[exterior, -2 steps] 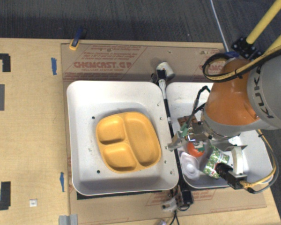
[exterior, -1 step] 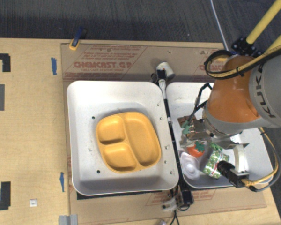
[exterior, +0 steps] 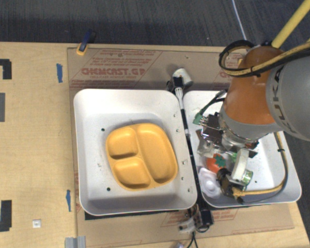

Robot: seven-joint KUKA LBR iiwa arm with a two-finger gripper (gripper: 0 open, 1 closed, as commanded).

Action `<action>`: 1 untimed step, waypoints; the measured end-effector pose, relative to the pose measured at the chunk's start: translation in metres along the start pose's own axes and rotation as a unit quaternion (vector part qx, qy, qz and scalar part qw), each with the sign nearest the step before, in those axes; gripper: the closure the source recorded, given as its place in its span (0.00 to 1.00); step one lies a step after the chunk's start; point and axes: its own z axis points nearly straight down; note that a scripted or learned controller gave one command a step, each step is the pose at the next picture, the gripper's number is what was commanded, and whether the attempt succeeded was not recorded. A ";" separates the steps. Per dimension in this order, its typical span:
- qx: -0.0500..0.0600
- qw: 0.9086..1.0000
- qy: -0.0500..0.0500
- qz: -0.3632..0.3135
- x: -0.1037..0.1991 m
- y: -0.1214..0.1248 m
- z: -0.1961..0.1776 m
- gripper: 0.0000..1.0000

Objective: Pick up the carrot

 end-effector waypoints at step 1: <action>0.002 0.985 -0.001 0.175 0.008 -0.004 0.021 1.00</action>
